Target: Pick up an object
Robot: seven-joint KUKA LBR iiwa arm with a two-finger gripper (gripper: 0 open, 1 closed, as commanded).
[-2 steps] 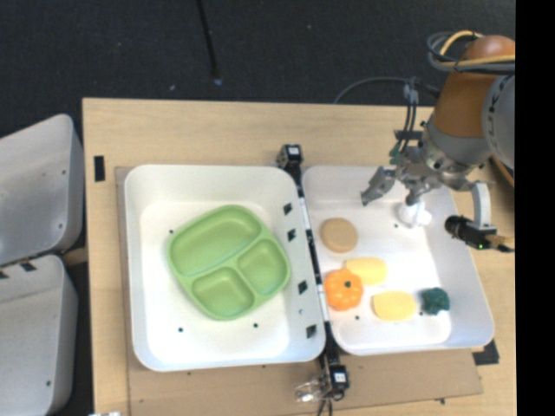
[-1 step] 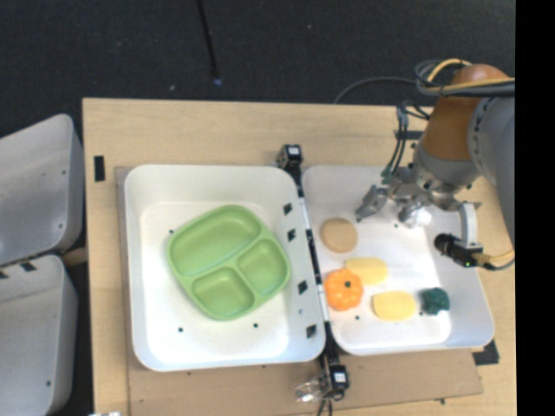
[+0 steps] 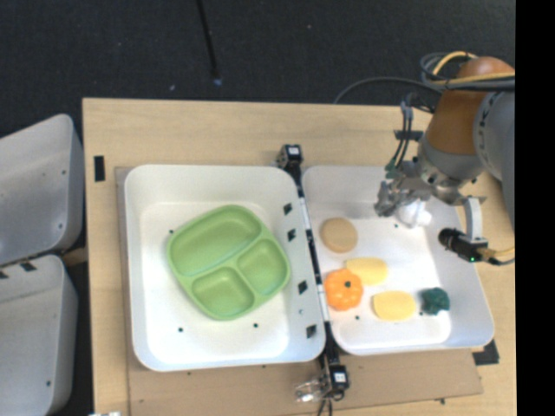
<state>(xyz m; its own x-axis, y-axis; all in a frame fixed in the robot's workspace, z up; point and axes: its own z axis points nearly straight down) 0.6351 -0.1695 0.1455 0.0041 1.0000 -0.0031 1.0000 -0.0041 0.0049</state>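
The right bin (image 3: 451,319) holds a round tan cookie-like disc (image 3: 338,234), a pale yellow piece (image 3: 368,271), an orange pumpkin-like toy (image 3: 343,290), a yellow oval piece (image 3: 394,305) and a small dark green object (image 3: 434,300). My gripper (image 3: 401,204) hangs over the back part of the right bin, to the right of the tan disc and apart from every object. I see nothing between its fingers.
The left bin (image 3: 147,336) contains a green tray (image 3: 227,261) with three compartments. A ridge with black clips (image 3: 305,258) separates the two bins. The arm, with its orange band (image 3: 464,102), comes in from the upper right. Cables trail behind the wrist.
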